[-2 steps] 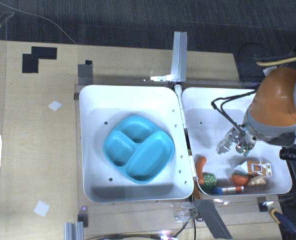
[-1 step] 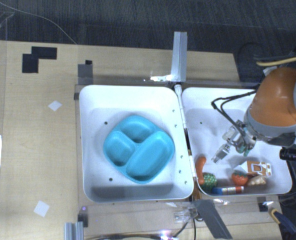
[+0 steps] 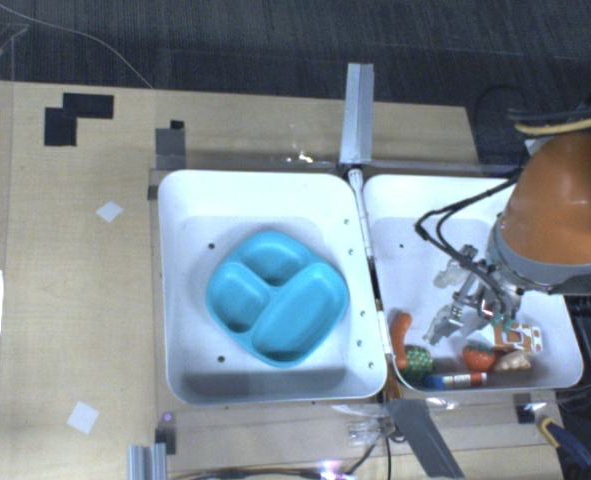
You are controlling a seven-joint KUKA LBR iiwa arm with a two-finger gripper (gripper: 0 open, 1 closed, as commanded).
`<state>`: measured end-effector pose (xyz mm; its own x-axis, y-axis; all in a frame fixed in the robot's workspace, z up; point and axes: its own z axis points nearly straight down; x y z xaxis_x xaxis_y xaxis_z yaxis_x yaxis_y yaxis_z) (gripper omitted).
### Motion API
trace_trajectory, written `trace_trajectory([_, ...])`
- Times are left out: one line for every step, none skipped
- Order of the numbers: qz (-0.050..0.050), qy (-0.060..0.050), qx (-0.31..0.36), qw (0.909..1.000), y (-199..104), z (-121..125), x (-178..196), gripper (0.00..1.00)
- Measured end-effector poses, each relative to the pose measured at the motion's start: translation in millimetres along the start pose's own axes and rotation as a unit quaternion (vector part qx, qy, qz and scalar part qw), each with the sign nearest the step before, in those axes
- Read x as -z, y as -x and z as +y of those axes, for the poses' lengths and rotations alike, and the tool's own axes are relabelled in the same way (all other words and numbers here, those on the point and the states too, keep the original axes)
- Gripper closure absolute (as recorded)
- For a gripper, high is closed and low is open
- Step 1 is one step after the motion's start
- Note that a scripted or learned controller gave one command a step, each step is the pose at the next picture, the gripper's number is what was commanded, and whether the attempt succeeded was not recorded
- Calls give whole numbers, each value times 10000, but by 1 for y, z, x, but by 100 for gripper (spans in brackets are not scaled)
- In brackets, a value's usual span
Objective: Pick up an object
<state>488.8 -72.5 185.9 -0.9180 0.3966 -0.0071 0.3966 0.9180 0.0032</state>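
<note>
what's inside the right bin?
The right bin holds a cluster of small items along its near edge: an orange piece, a green one, a marker-like stick. The gripper and arm hang over them, covering whatever lies beneath.

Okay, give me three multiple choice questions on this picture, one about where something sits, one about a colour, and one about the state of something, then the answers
1. Where does the divided plate lie?
A. in the left bin
B. in the right bin
C. on the bench

2. What colour is that plate?
A. red
B. blue
C. yellow

3. How do the small objects lie in the right bin?
A. spread evenly
B. stacked in the middle
C. clustered along the near edge

Answers:
1 A, the plate rests in the left bin.
2 B, it is light blue all over.
3 C, the small objects gather at the near edge of the right bin, below the gripper.
</note>
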Motion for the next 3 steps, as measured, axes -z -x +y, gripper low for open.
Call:
trace_trajectory([-28, 10, -1735, 9848, 16, -34, -95, 0])
trace_trajectory([-32, 9, 407, 9992, 85, 13, -97, 0])
trace_trajectory([-27, 8, -894, 9960, 165, 54, -56, 0])
